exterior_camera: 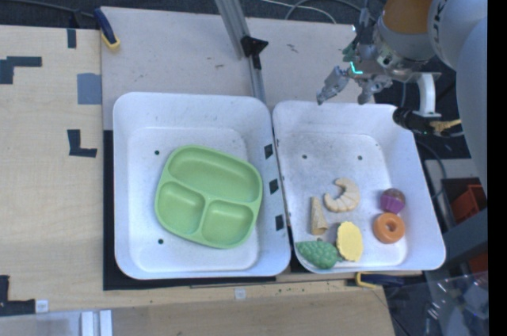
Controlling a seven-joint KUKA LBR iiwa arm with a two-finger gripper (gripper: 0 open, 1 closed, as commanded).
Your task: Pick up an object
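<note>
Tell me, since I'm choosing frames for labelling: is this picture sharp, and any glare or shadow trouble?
Camera view: light even and soft, shadows faint; the green tray and the food pieces read clearly; the tool looks slightly blurred; the white bins' rims are bright without hiding anything.

Surroundings of the two bins on the surface (47, 168)

A green divided plate (208, 196) with three compartments lies in the left bin (127, 168). A slanted metal pole (230, 5) with a black clamp rises behind the bins, near where they meet. The light wood surface carries dark tape marks (78, 143) at the left, a yellow-and-blue clamp (107, 29) grips a board's corner, and thin cables (309, 5) cross the dark floor behind.
</note>
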